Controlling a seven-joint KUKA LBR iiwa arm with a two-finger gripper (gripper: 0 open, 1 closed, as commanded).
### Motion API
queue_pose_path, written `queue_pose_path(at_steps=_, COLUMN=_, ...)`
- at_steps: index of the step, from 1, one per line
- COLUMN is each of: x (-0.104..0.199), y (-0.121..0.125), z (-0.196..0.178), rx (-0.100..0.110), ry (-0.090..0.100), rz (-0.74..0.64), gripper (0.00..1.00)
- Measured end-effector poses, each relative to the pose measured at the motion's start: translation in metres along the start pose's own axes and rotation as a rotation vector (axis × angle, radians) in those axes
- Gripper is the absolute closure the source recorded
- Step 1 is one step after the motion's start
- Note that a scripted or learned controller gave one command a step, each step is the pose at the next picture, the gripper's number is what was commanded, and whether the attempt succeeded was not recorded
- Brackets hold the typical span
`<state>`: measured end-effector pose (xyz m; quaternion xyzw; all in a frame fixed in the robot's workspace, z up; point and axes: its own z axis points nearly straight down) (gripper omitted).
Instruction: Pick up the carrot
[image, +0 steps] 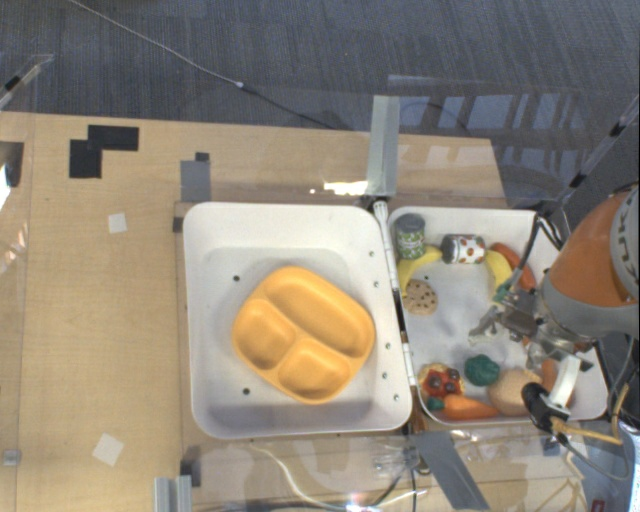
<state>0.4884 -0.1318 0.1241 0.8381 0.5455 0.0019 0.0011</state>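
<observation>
Arm over the right bin, carrot on the bin floor

The carrot lies at the lower edge of the right bin; the gripper hovers above-right of it, grip state impossible to tell.

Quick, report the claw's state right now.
Claw: cannot be told; it hangs over the shallow white right bin, apart from the orange carrot lying at the near edge.

Carrot hemmed against the bin's near wall (green toy, tan lump alongside); open floor above.
</observation>
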Motion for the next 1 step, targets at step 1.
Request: queue_pose_path(at_steps=1, x=0.0204, y=-0.0093, z=-0.0028, rx=0.001, ry=0.000, rz=0.127, gripper=0.00)
